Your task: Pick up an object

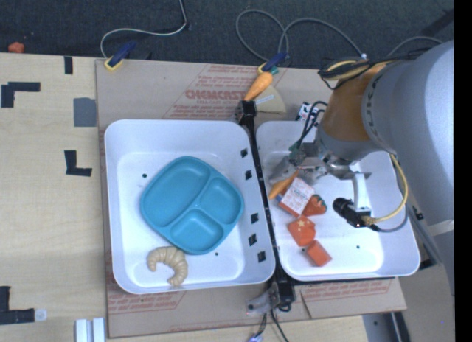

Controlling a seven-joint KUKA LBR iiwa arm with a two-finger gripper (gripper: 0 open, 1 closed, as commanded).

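Several small objects lie in the right white bin (398, 259): a white and red packet (296, 196), an orange strip (281, 186) at its upper left, a strawberry-like red piece (316, 206) touching its right side, and two orange-red blocks (302, 231) (318, 253) below. The gripper (306, 158) hangs just above the packet, at the bin's upper left part; whether its fingers are spread or closed, I cannot tell, and nothing is seen between them. Across the black divider, the left white bin (118, 186) holds a blue sectioned plastic plate (192, 204) and a beige croissant (169, 262) near its lower edge. Both bins sit on cardboard (214, 90) laid over the counter (44, 200)
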